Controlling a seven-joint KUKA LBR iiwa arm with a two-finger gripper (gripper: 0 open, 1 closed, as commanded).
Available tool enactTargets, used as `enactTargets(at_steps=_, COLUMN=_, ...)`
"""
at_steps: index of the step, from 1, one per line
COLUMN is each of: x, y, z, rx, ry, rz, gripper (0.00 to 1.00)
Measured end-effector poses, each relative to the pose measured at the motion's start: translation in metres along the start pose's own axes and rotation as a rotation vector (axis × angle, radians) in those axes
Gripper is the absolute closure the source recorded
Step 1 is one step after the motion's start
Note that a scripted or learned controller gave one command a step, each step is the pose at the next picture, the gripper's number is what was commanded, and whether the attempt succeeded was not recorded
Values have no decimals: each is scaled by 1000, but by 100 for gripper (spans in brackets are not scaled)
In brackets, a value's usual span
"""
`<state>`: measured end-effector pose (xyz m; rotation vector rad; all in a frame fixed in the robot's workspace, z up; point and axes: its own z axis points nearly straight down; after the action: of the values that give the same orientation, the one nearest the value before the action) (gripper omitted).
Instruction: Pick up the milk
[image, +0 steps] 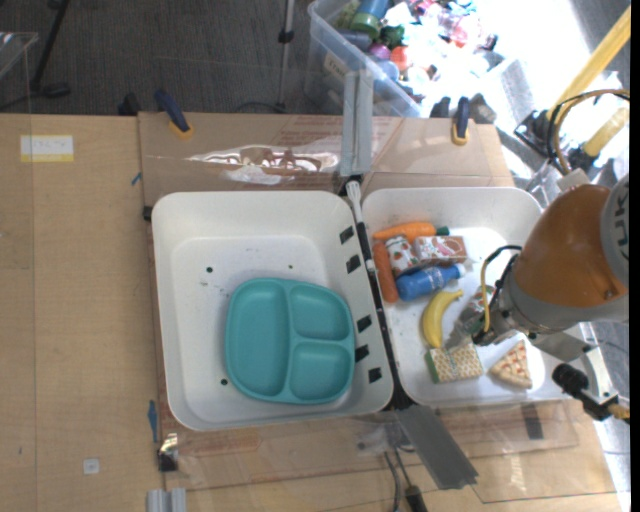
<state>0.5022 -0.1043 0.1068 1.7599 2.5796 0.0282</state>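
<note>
You have the red-and-white milk carton (412, 254) lying on its side in the far-left part of the right white bin (520, 205), its long axis running left to right, just beyond the blue bottle (430, 280) and beside the orange carrot (381, 266). The grey two-finger hand (472, 328) sits low over the yellow banana (437, 314) and the cracker-like square (457, 364), so the milk lies farther off and to the left. Whether the hand is spread or closed you probably cannot tell here.
</note>
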Motion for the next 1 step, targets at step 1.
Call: enactTargets(at_steps=1, x=0, y=-1, z=1, rx=1, ry=0, rz=0, gripper=0)
